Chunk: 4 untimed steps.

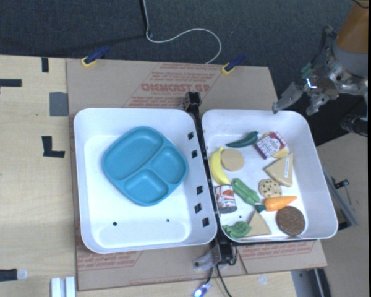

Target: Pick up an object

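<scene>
The gripper hangs above the far right corner of the right bin, its two fingers spread apart with nothing between them and touching nothing. The toy food — banana, carrot, round cookie — lies in that bin, well apart from it.

Two bins sit side by side on a cardboard sheet on the worktop.

Left bin: divided plate lying toward the back.

Right bin: banana along the left wall, round cracker just right of it. Chili behind the cracker; packet to the chili's right. Can in front of the banana. Carrot right of the can; round cookie in front of the carrot.

Pincer sits beyond the right bin's back right corner.
</scene>
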Each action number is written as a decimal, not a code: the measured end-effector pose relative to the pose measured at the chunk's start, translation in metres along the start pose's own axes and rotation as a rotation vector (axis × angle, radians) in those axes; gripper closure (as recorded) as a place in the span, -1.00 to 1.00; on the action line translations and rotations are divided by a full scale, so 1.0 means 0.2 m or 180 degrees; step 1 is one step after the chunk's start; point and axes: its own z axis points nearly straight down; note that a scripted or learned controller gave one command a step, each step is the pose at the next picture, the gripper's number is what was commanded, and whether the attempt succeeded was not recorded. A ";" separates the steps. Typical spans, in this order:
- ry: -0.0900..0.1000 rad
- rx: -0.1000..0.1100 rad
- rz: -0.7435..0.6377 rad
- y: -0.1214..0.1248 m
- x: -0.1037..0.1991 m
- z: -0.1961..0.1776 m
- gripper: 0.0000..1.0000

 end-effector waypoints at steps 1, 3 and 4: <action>0.0013 0.0023 -0.0009 -0.32 0.31 0.13 -1.00; 0.0007 0.0009 -0.0014 -0.83 0.93 -0.05 -1.00; 0.0003 0.0012 -0.0006 -0.82 0.92 -0.09 1.00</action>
